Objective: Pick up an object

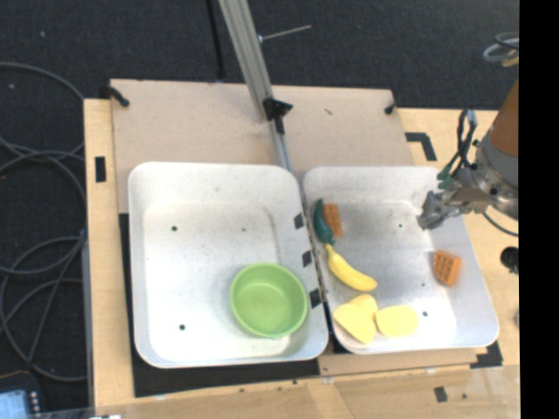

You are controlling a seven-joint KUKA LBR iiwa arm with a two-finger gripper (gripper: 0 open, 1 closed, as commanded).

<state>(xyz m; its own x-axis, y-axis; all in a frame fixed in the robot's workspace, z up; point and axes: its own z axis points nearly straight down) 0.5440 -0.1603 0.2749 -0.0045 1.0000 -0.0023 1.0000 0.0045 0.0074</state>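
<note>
Left bin (157,199) holds a green bowl (268,298) near its front right corner. Right bin (384,186), left to right: teal-and-orange piece (327,221) at its left wall, yellow banana (350,271), two pale yellow pieces (376,319) at front, orange block (446,267). Gripper (431,211) hangs over the bin's back right; grip state: can't tell.

Even, fairly bright light from above; the white bins (218,199) show soft grey shadows, no strong glare. The picture is slightly soft and grainy.
</note>
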